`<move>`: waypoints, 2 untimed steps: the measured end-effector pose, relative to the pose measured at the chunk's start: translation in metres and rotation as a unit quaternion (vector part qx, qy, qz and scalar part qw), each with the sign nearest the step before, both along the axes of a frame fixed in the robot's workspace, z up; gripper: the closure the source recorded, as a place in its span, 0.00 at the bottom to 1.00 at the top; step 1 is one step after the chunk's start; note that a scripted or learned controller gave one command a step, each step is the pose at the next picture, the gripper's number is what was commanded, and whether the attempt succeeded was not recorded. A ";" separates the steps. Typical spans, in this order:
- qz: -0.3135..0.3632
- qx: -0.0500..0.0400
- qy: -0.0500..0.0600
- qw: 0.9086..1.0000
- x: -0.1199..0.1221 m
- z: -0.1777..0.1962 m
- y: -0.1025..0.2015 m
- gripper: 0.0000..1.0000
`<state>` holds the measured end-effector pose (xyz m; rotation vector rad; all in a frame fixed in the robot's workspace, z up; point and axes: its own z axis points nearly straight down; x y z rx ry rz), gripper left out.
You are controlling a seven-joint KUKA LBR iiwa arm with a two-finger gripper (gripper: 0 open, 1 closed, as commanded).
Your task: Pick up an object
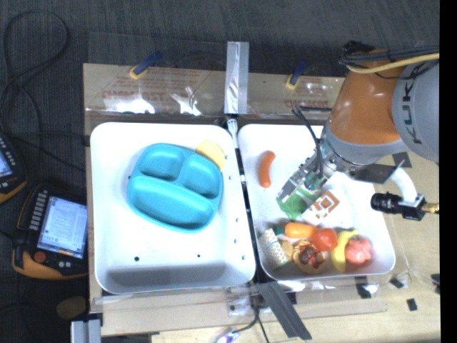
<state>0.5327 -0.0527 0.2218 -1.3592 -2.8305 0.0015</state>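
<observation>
My gripper (303, 183) hangs low over the middle of the right bin (357, 191), below the arm's orange band. Its tip sits right at the upper edge of a green object (292, 205), and I cannot see whether it touches it. A white card with an orange pattern (323, 204) lies just right of the green object. An orange sausage-shaped toy (265, 168) lies to the gripper's upper left, apart from it.
Along the right bin's front edge lies a pile: an orange piece (298, 229), a tomato (325, 238), a banana (343, 250), a red apple (360, 249) and a brown item (308, 256). The left bin (114, 256) holds a blue sectioned tray (175, 186) and a yellow piece (211, 152).
</observation>
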 end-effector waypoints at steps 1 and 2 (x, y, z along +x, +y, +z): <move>0.000 0.000 0.000 1.000 0.000 0.000 0.000 0.00; -0.213 -0.002 0.000 0.977 0.051 -0.039 0.019 0.00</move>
